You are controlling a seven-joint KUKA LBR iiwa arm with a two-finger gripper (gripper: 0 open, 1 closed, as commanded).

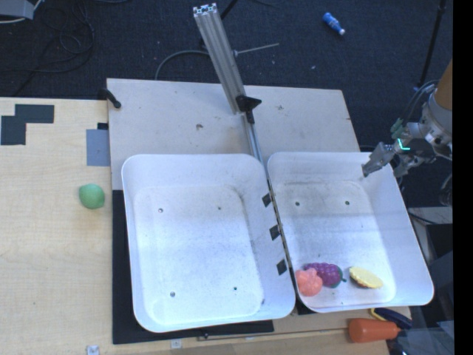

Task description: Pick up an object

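Orange toy (373, 330) nearest, off-bin. Pink (309, 282), purple (326, 274), yellow (366, 278) toys clustered: probably light, smooth, slippery; grab yellow across middle. Tool (384, 159) hovering; grip unreadable.

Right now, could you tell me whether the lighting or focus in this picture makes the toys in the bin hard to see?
In the camera view, light is even and soft on both white bins, without harsh glare; the orange toy, purple toy and yellow toy stand out clearly, though slightly soft in detail; the gripper at the right edge is dim against the dark floor.
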